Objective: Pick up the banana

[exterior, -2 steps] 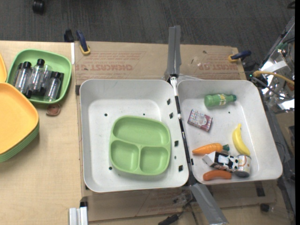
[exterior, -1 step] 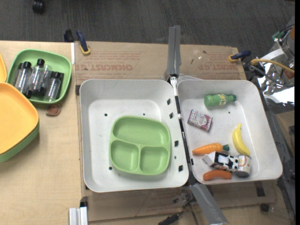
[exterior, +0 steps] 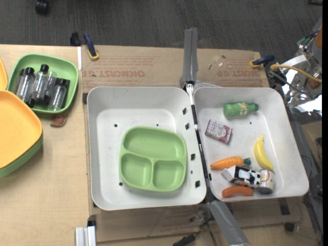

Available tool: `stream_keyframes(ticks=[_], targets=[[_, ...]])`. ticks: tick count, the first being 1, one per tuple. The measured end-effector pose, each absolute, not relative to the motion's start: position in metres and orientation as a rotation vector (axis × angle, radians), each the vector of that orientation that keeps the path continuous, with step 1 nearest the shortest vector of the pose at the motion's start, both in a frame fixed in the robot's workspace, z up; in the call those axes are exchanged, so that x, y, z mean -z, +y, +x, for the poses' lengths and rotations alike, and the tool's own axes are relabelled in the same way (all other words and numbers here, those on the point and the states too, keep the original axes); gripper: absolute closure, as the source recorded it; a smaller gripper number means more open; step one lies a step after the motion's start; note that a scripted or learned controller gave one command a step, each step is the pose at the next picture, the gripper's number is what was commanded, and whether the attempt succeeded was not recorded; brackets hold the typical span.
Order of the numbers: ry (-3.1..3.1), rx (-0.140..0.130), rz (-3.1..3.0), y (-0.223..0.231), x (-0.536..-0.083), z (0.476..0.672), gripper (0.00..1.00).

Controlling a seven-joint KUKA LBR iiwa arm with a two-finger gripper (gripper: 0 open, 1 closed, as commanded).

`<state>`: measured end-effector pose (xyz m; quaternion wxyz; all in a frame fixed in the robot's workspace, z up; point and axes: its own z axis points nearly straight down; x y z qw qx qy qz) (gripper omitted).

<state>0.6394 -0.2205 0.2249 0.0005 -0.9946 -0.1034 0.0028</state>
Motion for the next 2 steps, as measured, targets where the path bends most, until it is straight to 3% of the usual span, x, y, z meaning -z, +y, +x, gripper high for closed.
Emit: stream_keyframes(ticks=[1, 2], targets=[[-0.311, -0.006, -3.126, -0.223, -0.315, 0.58, 1.0], [-0.531, -0.006, -3.096, -0.222, -0.304, 0.629, 1.0]])
